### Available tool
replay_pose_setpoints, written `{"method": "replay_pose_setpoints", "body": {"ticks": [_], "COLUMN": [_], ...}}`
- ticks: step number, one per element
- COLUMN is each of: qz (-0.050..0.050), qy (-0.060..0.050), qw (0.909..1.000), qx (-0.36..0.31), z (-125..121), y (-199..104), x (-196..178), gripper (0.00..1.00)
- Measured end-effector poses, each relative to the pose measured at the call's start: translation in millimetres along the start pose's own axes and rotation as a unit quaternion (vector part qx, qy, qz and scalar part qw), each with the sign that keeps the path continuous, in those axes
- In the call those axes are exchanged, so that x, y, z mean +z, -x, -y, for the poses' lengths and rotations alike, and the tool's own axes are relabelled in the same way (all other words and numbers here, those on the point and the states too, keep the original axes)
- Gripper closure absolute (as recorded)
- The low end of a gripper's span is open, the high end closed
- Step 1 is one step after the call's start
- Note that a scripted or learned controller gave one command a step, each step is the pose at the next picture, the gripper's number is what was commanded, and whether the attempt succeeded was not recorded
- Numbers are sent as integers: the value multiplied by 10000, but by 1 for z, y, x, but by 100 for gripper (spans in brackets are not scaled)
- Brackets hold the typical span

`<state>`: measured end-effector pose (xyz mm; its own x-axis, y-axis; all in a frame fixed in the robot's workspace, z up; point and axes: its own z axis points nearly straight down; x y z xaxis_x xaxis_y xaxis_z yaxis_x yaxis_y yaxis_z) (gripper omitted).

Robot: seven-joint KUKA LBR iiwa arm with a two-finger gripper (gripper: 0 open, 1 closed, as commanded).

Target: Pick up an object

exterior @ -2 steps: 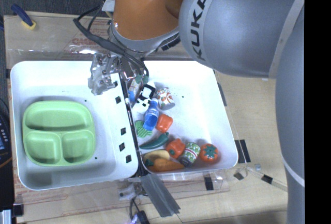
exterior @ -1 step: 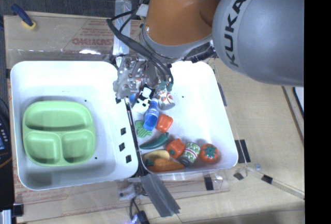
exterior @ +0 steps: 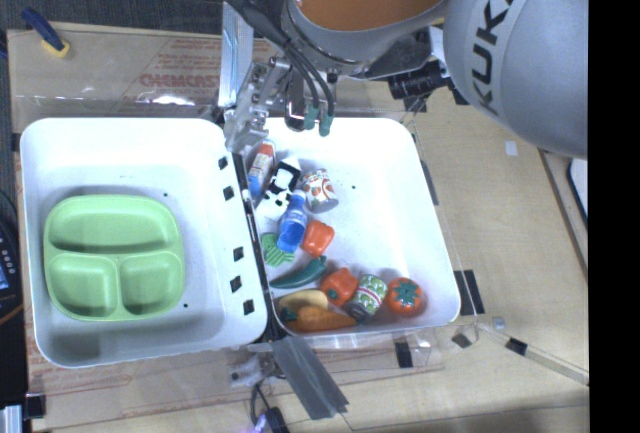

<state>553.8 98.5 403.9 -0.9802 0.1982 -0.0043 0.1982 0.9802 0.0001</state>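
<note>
The two-finger metal gripper point(exterior: 247, 126), finger state impossible to tell, is hanging at the right bin's point(exterior: 425, 183) 10 o'clock corner over a small red-capped plastic bottle point(exterior: 260, 167), probably light, stiff, slippery, best pinched across its narrow body.

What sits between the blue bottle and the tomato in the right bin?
In the camera view, an orange pepper beside the blue bottle, then a red piece and a green-patterned ball next to the tomato.

bins point(exterior: 420, 176): two, white
green tray point(exterior: 113, 256): one, in left bin
small toys point(exterior: 330, 261): about ten, right of the tray
</note>
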Motion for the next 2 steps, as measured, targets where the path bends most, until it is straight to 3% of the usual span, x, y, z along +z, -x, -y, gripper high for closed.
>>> {"method": "replay_pose_setpoints", "body": {"ticks": [1, 2], "qz": [-28, -26], "qy": [-8, -12], "qw": [9985, 9984], "qx": [-538, -573], "z": [-49, 35], "y": [-11, 40], "x": [68, 93], "gripper": [100, 100]}}
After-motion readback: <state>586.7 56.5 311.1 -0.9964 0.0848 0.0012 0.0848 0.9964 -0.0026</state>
